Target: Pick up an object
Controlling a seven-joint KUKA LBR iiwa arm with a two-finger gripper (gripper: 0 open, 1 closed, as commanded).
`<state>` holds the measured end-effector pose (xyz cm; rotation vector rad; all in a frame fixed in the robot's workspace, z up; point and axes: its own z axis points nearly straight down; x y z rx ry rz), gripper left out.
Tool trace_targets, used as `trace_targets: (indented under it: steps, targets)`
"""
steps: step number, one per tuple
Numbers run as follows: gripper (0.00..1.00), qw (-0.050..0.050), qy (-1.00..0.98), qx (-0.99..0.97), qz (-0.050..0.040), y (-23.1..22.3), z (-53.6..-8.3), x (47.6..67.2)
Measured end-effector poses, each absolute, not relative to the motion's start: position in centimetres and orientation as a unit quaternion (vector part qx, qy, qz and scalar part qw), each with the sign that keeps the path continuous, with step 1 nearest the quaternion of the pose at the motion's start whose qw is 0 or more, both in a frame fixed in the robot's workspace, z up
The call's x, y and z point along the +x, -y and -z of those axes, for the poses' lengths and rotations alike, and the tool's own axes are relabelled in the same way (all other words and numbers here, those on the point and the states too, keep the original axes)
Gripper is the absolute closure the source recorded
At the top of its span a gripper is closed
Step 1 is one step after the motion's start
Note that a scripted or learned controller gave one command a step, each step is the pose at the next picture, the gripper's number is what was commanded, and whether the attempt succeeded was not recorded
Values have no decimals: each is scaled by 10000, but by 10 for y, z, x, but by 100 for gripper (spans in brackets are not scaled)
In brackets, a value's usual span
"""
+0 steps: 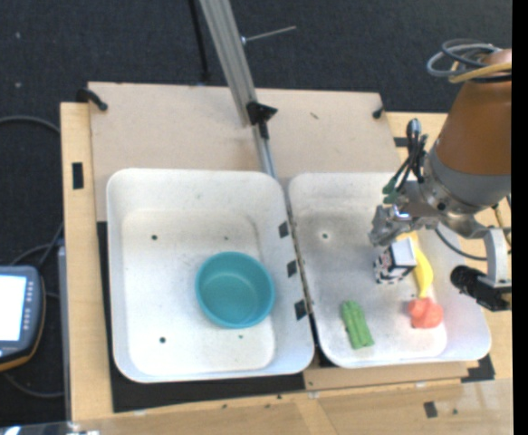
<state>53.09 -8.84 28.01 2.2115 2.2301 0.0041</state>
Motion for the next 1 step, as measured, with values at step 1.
trace_targets:
  steps: [1]
  targets:
    - [100, -1, -7098, 7044, -8, 40, -281, 530]
